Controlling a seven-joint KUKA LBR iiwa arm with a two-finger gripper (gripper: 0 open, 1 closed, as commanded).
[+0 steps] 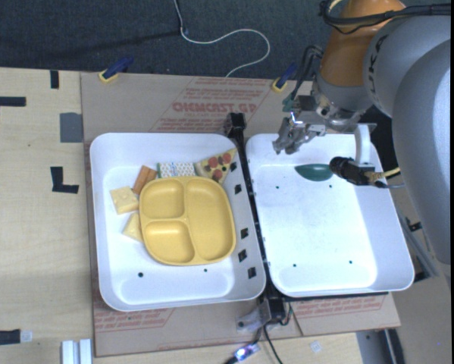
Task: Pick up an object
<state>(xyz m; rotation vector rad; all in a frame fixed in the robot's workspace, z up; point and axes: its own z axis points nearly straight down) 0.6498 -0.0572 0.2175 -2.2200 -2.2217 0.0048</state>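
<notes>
Red printing is seen on the cardboard sheet (204,101) beneath the bins, but it is reversed and too faint to be read. The arm (363,44) is extended from the right, with the gripper (291,144) positioned over the far left corner of the right bin (325,233); whether it is clenched or released cannot be determined. A teal object (314,172) is located just beside it. A yellow divided plate (187,220) is lying in the left bin (105,218).

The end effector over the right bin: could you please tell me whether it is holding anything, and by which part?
Nothing shows in the end effector; the teal spoon-like object lies apart from it in the right bin.
</notes>
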